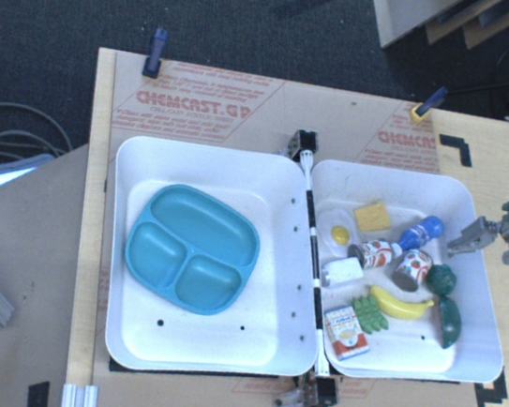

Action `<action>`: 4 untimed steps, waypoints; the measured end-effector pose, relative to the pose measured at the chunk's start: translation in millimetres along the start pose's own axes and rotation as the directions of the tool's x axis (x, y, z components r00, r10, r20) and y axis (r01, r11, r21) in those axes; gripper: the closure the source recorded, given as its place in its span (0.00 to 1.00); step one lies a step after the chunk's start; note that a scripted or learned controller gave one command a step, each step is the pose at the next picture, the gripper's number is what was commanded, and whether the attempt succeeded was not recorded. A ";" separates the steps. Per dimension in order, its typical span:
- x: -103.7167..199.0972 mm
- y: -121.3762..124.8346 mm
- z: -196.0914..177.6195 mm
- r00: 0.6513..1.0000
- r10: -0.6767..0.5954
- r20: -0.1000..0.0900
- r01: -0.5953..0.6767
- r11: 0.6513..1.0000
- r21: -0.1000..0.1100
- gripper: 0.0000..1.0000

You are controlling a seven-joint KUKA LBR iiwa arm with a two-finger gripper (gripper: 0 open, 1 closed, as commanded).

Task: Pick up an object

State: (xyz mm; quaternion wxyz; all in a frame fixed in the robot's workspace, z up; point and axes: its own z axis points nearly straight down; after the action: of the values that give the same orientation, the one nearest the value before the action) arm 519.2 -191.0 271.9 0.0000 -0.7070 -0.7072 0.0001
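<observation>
Left, blue plate (192,248) in bin (128,226)

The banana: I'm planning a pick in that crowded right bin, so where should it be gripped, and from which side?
Probably grip the banana at its middle, coming straight down from above. It lies flat, its length running left to right across the bin, so closing across its narrow width suits it. Green items crowd both ends, one at the left and one at the right, leaving the middle freest.

"CHEMCAST GP" on bench sheet (194,103)
</observation>
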 end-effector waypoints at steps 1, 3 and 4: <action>18.8 0.6 171.1 1.000 0.001 -0.001 -0.001 1.000 0.003 0.00; 73.4 -14.0 187.6 1.000 0.001 0.000 -0.001 1.000 0.001 0.00; 73.7 -13.6 177.8 1.000 0.001 0.000 -0.001 1.000 0.000 1.00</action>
State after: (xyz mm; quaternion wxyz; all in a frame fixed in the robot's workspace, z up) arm 505.5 -117.3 94.2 0.0000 -0.7075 -0.7067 0.0000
